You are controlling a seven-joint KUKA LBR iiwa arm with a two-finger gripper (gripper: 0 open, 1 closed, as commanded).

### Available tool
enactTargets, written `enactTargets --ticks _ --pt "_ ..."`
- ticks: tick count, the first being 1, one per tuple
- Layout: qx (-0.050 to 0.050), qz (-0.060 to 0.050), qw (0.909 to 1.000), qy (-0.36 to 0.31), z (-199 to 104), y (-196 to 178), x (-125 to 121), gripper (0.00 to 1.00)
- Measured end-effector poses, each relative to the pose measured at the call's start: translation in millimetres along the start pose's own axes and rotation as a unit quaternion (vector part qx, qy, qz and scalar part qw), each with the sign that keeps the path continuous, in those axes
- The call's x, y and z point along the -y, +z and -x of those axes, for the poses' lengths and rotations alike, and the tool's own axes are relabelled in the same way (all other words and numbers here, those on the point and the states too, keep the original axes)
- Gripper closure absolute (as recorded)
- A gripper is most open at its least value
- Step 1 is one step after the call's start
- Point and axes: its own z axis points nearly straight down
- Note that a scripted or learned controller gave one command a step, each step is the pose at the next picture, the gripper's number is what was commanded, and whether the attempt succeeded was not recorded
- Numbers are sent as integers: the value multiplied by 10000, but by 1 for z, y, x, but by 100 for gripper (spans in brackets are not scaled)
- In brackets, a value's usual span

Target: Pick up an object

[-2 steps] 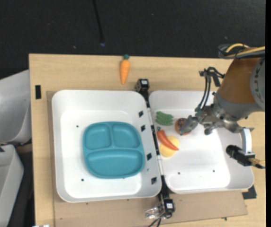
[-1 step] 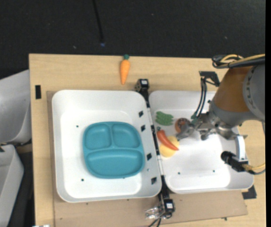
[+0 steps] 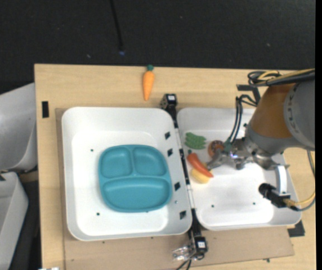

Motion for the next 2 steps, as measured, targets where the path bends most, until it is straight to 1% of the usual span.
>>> enactTargets --ticks 1,2 --pt "1 24 10000 22 1 -12 -1 100" --pt "2 35 10000 -28 0 -61 -11 100"
